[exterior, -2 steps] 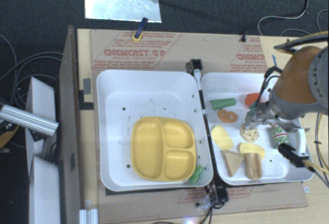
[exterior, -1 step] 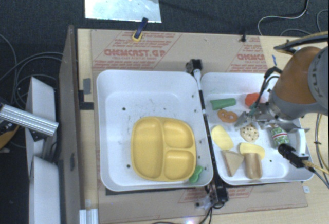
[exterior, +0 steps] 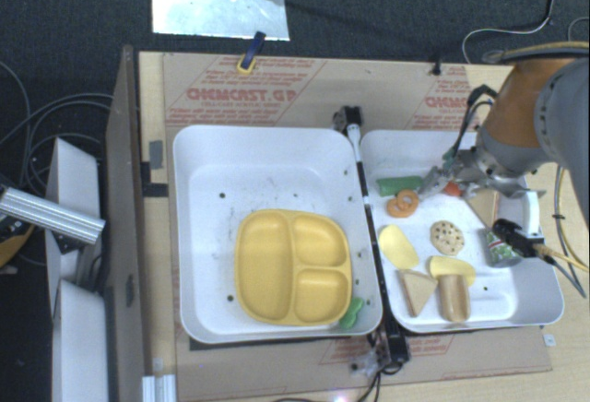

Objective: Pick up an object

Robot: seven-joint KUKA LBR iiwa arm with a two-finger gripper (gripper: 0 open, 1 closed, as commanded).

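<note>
Two white bins sit side by side on the bench (exterior: 277, 82). Most of the left bin (exterior: 212, 160) is taken up by a yellow divided plate (exterior: 293, 266), and a small green piece (exterior: 351, 313) lies at that plate's lower right corner, against the bin wall.

Several small objects are scattered in the right bin (exterior: 535, 299): a green block (exterior: 398, 183) near the top left, an orange ring (exterior: 402, 203) touching its lower edge, a yellow oval piece (exterior: 399, 246) below those, a cookie (exterior: 446, 237) to the right of the oval, a tan wedge (exterior: 416, 289) and a tan cylinder (exterior: 452, 297) with a yellow cap (exterior: 452, 269) near the front wall. A small red piece (exterior: 452, 189) lies just beside the end effector.

Reaching in from the right, the arm (exterior: 544, 114) puts its end effector (exterior: 441, 174) low over the right bin's upper part, just right of the green block and above the orange ring. Whether it is apart or together I cannot tell, and nothing can be seen gripped in it.
</note>
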